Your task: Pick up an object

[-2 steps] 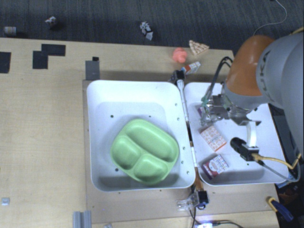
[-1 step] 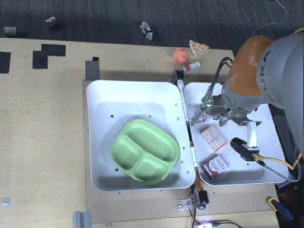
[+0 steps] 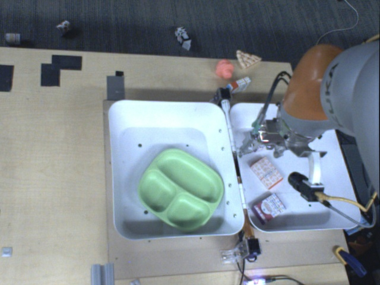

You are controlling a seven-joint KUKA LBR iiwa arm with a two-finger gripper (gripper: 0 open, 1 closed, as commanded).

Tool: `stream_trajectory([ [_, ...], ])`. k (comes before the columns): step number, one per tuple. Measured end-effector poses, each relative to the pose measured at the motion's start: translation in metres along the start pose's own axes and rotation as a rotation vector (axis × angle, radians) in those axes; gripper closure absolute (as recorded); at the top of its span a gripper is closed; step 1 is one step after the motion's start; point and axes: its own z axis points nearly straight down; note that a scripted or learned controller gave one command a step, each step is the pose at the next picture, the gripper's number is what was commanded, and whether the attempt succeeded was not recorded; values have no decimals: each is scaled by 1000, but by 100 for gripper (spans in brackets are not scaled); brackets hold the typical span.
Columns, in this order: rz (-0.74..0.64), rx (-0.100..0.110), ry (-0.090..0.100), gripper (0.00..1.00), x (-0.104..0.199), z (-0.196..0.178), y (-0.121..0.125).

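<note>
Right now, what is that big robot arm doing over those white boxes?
The grey and orange robot arm is reaching into the right white bin, trying to pick something up. Its end effector hovers near a small patterned square card and a little red-and-white packet. A green divided plastic plate lies in the left white bin.

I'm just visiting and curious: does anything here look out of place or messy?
Yes. A pink ball and a triangular pizza-slice toy lie on the bench behind the white bins, outside them. Small bits sit scattered on the dark floor beyond.
</note>
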Motion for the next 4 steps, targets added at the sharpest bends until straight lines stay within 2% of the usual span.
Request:
stream_trajectory([
  [1,3,-1,-2,0,-62,32,27],
  [2,2,-5,0,0,-66,98,-12],
  [3,-1,-10,-1,100,-66,86,-10],
  [4,0,-2,0,100,-40,-1,-54],
])
